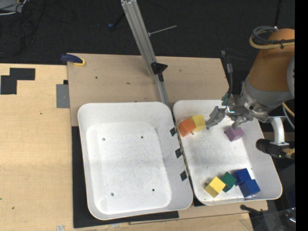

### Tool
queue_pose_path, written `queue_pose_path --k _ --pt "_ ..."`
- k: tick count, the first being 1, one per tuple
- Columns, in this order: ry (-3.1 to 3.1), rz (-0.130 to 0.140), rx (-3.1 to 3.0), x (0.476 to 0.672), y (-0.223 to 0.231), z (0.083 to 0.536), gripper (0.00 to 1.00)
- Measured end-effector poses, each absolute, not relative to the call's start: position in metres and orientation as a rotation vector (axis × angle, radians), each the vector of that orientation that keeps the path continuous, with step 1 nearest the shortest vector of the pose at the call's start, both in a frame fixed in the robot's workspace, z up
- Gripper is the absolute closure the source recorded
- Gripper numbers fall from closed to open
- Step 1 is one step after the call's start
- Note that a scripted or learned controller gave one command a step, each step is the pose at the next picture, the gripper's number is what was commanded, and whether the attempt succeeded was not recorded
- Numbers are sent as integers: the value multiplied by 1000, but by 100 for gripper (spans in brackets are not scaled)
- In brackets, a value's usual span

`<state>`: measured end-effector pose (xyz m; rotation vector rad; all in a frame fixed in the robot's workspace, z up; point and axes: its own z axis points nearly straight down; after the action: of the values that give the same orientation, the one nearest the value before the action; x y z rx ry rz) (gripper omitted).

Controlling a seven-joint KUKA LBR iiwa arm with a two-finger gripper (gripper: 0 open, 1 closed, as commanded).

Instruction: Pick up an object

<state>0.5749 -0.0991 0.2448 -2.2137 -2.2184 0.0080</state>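
The desk (120,81) carries two shallow white bins side by side. The left bin (91,117) has nothing for the arm to take; the right bin (269,189) holds all the blocks. The arm (269,76) reaches in from the right and hangs over the upper part of that bin, its fingers (226,119) spread wide, with one finger (215,117) pointing down-left toward the yellow block (198,122) and the other above the purple block (234,134). Nothing sits between them.

The blocks look like small, stiff cubes, probably light foam or wood, so they should take a firm squeeze without damage and are unlikely to slip if gripped on two flat opposite faces. The likeliest candidates are the purple block, lying alone just below the fingers, and the yellow block, which touches the orange block (187,127) at the bin's left wall. The purple one seems the easier hold, since its sides are free. A further cluster lies near the bin's lower edge: a second yellow block (215,186), a green block (228,181) and two blue blocks (246,182), packed close, well apart from the fingers.
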Motion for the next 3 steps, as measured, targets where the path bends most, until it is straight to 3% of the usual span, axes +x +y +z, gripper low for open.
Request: queue_pose_path --k 1,3 --pt "-2218 3 -2221 576 -101 247 0" --pt "-2214 10 -2216 570 -97 139 0"
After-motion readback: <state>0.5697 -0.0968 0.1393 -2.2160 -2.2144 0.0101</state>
